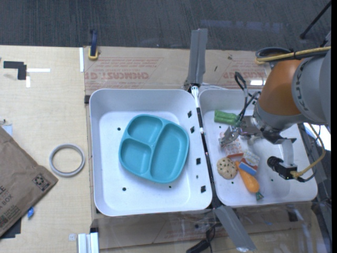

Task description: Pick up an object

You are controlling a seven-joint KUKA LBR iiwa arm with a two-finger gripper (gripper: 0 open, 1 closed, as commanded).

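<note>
Below the gripper [232, 136], whose grasp cannot be told, a cookie [227, 167] and carrot [249, 178] crowd; a centred descent seems wise.

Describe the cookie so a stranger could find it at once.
Look in the right-hand white bin, the one under the grey arm. Near its front left, by the divider, lies the cookie. It is round, tan and dark-speckled, unlike the long orange carrot beside it.

Right bin: cookie [227, 168], carrot [249, 179] just beside it, green item [227, 118] near back wall.
</note>
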